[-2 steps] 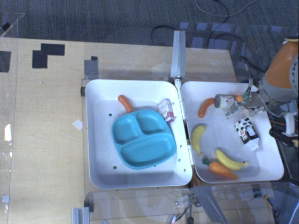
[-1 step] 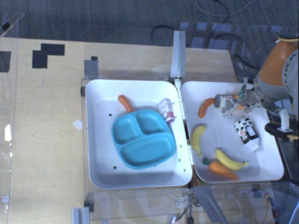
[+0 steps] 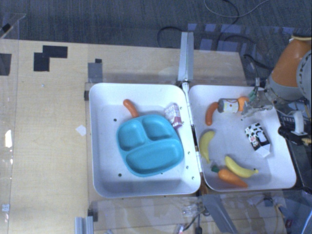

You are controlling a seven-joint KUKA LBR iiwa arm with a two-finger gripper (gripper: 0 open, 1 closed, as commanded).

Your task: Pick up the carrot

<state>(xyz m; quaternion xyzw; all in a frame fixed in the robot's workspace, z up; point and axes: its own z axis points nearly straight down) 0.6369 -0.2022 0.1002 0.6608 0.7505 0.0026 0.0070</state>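
Pincer point(image 3: 254, 101) hangs over the back edge of the right bin point(image 3: 287, 177), reaching in from the right under the grey arm point(image 3: 292, 79) with its orange band; how far it is open I cannot tell, and nothing shows between its tips. Just beside it, toward the bin's back middle, lies a small grey cylinder with an orange end point(image 3: 230, 105), and next to that a reddish sausage-shaped piece point(image 3: 210, 112). A black-and-white box point(image 3: 257, 138) sits below the pincer near the right wall.

The carrot point(image 3: 229, 176) lies at the front edge of the same bin, near its front-left corner, well apart from the pincer, with a yellow banana point(image 3: 240, 167) touching or nearly touching it from behind and a second banana point(image 3: 206, 145) along the left wall.

Main risks, as I judge them: closing on the orange-ended cylinder or sausage by mistake, since both are closer and similar in colour; catching the banana together with the carrot; or striking the bin's front wall on descent. The left bin point(image 3: 105, 179) holds a blue tray point(image 3: 148, 145) and another orange piece point(image 3: 130, 107), a further decoy.
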